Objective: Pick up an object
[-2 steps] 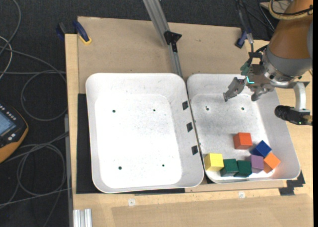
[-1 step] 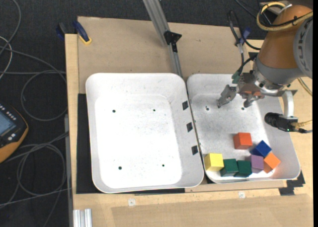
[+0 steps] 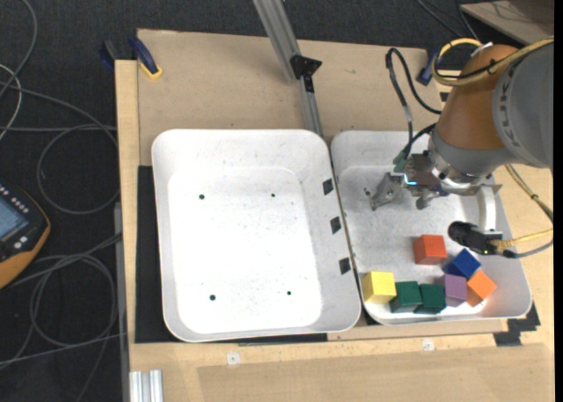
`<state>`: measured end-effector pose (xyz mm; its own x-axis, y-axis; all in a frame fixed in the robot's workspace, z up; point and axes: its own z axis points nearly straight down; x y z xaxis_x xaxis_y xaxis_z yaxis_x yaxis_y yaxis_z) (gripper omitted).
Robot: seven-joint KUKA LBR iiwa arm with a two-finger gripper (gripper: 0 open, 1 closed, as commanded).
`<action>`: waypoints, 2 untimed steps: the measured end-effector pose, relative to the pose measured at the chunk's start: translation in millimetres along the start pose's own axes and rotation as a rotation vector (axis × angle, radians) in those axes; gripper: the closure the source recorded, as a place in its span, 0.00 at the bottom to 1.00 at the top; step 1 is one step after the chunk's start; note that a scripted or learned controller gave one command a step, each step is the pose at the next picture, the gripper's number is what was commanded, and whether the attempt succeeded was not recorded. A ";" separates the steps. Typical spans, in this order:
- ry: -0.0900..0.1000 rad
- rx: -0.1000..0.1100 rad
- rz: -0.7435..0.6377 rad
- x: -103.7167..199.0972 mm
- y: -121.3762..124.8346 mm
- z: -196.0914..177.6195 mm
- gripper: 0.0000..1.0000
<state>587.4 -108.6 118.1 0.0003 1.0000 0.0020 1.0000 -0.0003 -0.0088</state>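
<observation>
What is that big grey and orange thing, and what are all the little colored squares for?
That big thing is a robot arm. It reaches in from the right, and the camera looks down on the bench from above. At the arm's end is a gripper, like two metal fingers for pinching things. Here the fingers are spread apart with nothing between them, hanging over the right bin.

On the bench sit two shallow white bins. The left bin is the bigger-looking one. Toy blocks sit at the near end of the right bin: a red block, a yellow block, two green blocks, a blue block, a purple block and an orange block. The robot's job is to pick one up.
</observation>
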 end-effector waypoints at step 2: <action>0.000 -0.009 -0.001 1.1 1.2 7.3 1.00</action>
<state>588.5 -107.6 110.8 -0.0004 1.0000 0.0022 1.0000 0.0004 0.0004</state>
